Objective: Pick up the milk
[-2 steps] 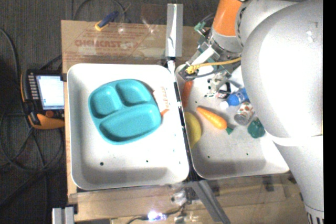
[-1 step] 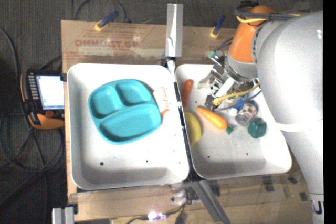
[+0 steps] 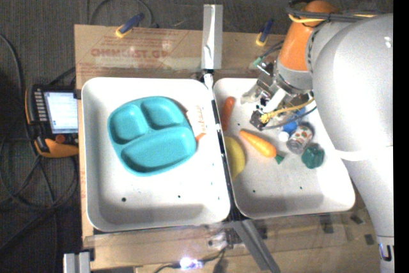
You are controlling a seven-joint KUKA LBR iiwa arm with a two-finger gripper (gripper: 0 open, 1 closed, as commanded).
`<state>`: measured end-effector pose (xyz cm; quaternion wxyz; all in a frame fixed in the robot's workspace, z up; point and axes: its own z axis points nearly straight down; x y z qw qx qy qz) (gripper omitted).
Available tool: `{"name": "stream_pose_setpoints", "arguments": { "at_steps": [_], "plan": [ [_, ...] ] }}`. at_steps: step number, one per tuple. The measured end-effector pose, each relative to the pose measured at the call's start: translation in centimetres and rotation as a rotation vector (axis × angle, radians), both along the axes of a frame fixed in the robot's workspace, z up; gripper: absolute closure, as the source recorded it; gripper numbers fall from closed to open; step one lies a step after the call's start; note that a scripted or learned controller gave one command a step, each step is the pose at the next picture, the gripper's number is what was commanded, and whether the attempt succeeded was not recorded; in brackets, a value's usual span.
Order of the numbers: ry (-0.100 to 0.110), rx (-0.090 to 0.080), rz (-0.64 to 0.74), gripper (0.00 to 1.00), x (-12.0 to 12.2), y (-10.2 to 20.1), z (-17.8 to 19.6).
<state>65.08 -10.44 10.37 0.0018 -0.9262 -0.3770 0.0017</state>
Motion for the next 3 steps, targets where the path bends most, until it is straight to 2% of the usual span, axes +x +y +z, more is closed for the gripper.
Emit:
{"name": "stream_pose_setpoints", "arguments": {
  "at_steps": [1, 2, 3],
  "plan": [
    [-0.001, -0.005, 0.026, 0.00, -2.7, -10.0, 7.3],
    [-0.021, -0.011, -0.093, 0.00, 0.5, -7.6, 1.7],
    [0.003, -0.005, -0.001, 0.00, 0.7, -1.6, 0.3]
  ]
}}
